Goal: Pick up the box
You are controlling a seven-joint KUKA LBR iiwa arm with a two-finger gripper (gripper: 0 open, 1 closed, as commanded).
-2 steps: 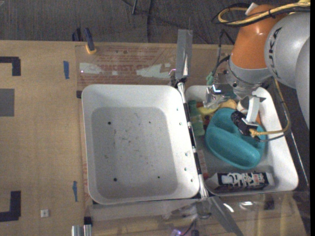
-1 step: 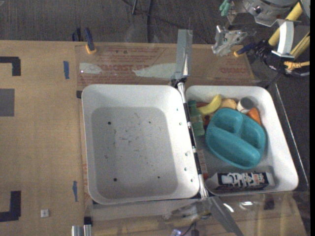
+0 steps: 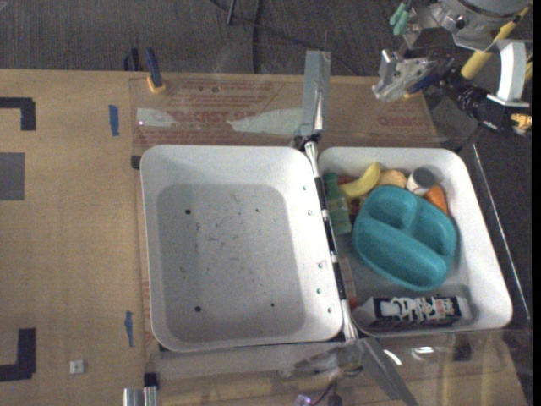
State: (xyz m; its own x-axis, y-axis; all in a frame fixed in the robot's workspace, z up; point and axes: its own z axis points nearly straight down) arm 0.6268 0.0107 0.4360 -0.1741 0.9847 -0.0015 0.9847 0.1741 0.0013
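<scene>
The box [image 3: 420, 309] is long and dark blue with white print. It lies flat along the front wall of the right bin [image 3: 483, 252]. My gripper [image 3: 391, 76] hangs high over the bench behind the right bin's back left corner. It is well apart from the box and nothing is visible in it.
A teal divided tray [image 3: 404, 244] sits in the middle of the right bin, just behind the box. Behind it lie a banana [image 3: 362, 181], a green item [image 3: 338, 203], orange pieces [image 3: 435, 198] and a small can [image 3: 422, 178]. The left bin [image 3: 161, 227] stands beside it.
</scene>
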